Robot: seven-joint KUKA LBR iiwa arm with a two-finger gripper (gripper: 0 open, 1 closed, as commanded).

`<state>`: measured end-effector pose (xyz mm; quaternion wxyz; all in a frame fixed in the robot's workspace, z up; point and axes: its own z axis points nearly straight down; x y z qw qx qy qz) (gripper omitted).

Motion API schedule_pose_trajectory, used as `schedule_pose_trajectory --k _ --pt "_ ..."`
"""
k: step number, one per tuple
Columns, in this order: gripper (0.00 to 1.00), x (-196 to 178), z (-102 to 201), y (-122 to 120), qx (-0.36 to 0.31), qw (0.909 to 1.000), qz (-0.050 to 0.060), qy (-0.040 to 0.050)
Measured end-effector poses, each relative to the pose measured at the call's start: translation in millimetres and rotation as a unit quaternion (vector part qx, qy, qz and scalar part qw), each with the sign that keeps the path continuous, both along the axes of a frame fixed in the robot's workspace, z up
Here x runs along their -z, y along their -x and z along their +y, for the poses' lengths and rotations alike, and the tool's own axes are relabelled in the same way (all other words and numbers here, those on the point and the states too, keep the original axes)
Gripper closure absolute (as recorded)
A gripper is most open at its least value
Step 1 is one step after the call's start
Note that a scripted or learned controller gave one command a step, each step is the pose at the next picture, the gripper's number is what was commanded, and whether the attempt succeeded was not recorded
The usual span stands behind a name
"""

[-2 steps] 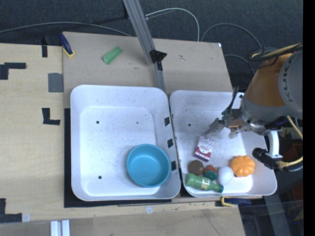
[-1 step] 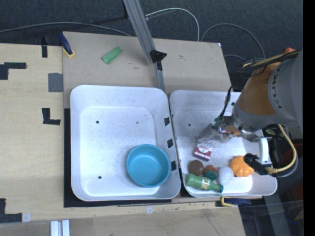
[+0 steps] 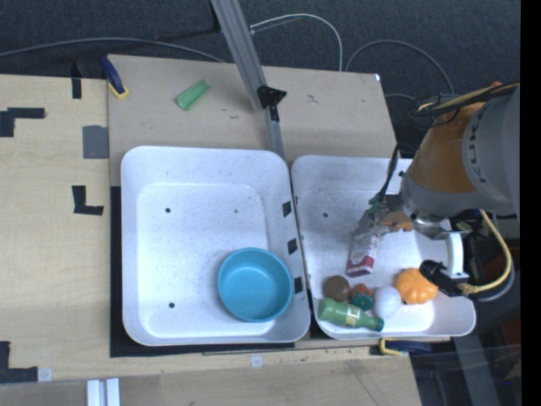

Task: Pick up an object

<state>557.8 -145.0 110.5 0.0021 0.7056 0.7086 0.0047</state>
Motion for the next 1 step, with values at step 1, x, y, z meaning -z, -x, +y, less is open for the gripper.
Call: schedule_pose_trajectory --k 1 --pt "1.0 -47.2 8.3 -5.8 0.001 1.0 0.003 0.0022"
